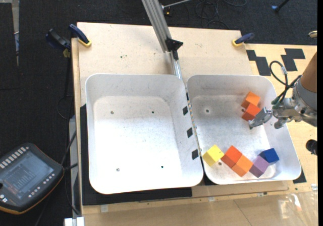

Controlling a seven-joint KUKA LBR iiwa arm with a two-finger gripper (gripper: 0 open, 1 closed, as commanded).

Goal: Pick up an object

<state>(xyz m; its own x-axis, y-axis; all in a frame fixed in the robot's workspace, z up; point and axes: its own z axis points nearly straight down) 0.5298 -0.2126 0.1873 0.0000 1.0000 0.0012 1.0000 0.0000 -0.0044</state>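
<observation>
- The gripper (258,118) was down in the right bin (222,89), coming in from the right side, with its tip sitting right beside an orange block (250,105) in the far right part of that bin
- That orange block looked like the one it was going for; honestly it could've been two orange cubes stacked or touching, too small to say
- Key thing for the grab: the block sat just to the left and slightly far of the fingertips, basically touching or nearly so, not clearly between them
- Couldn't tell how the jaws stood, whether spread or pinched; the tip was just a grey blur against the block, so I wouldn't call it held
- No real long axis on a cube, so the approach angle shouldn't matter much in my view, it just needed the fingers either side of it
- The rest of the stuff was clustered along the near edge of the same bin: a yellow cube (213,155), an orange block pair (237,160), a purple cube (259,166) and a blue cube (270,156), all well apart from the gripper
- The left bin (101,94) had nothing to do with this move
- My guess was the pick wasn't done yet
</observation>
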